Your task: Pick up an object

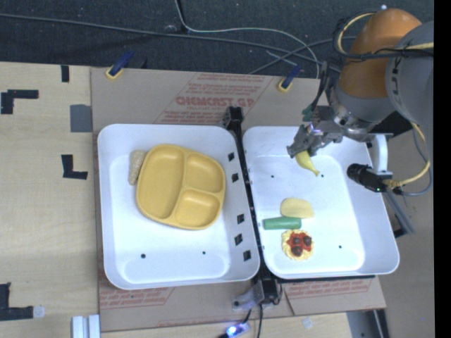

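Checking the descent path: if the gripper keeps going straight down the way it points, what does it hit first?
Most likely the yellow banana, lying right under the gripper near the far edge of the right bin. Depth is hard to judge from this slanted view, so whether they already touch is unclear.

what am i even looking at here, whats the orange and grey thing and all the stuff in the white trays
That is a robot arm, grey with an orange band, reaching in from the right. One fixed camera looks down on the bench at a slant. Its hand is low in the right bin, right over a small banana; whether it grips it I cannot tell. The same bin has a pale yellow piece, a green stick and a little toy pizza. The left bin holds a yellow divided plate with a tan piece tucked at its edge.
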